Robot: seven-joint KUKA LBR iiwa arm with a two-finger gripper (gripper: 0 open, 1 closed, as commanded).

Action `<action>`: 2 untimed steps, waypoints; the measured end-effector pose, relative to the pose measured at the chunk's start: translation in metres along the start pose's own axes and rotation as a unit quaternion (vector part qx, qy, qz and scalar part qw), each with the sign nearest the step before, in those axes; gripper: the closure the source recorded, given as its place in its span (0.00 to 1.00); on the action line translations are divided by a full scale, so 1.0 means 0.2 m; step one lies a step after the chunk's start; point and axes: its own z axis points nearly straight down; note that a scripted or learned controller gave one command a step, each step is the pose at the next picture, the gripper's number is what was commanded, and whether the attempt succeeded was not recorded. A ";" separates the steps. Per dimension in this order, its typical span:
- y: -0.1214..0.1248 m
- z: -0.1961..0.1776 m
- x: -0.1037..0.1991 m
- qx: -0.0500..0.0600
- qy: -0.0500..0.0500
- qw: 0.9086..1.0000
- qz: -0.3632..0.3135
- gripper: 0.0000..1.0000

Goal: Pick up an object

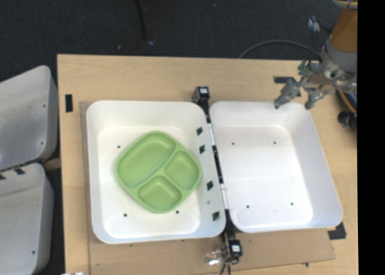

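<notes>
Hovering above the right bin [325, 147]'s far right corner, gripper [298, 98] spread wide, holding nothing. Green divided plate [158, 171] lying flat mid left bin [96, 147], well apart; evidently staged pre-approach.

Even, bright overhead light; soft focus, faint shadows, mild white glare.

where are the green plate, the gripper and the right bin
green plate [157, 171], camera view, ridge where its compartments meet
gripper [297, 101], camera view, midway between its fingertips
right bin [271, 177], camera view, bare floor
</notes>
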 end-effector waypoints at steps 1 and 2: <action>0.01 -0.05 0.00 -0.007 -0.002 1.000 -0.002 0.00; 0.00 0.18 0.03 -0.005 -0.002 1.000 -0.002 0.00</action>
